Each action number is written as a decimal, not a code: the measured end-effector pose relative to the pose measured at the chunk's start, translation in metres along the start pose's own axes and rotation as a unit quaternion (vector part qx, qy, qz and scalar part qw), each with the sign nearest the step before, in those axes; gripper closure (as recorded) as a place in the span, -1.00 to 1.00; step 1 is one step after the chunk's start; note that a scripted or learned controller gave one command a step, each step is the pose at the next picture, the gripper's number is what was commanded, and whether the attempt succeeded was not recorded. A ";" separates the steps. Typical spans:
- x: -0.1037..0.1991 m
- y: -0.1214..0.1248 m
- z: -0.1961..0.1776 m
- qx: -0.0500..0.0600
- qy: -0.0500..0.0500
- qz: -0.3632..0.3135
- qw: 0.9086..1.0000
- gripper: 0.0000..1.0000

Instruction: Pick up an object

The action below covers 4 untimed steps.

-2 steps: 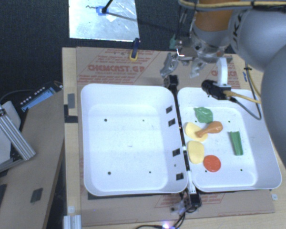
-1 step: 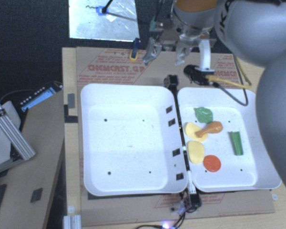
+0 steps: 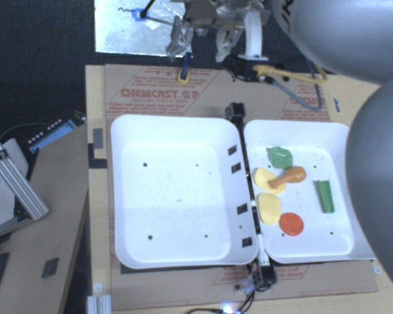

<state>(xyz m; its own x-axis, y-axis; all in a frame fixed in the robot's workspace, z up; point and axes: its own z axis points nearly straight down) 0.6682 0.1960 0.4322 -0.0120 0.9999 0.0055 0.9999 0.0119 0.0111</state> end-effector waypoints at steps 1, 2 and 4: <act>-0.005 0.001 -0.006 0.003 -0.002 0.001 1.000 1.00; -0.009 0.001 -0.038 0.003 -0.002 0.003 1.000 1.00; -0.027 0.001 -0.107 0.002 -0.001 0.002 1.000 1.00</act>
<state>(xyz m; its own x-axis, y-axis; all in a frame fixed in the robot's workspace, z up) 0.6680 0.1686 0.5389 -0.0072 1.0000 0.0028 0.9999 0.0072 0.0078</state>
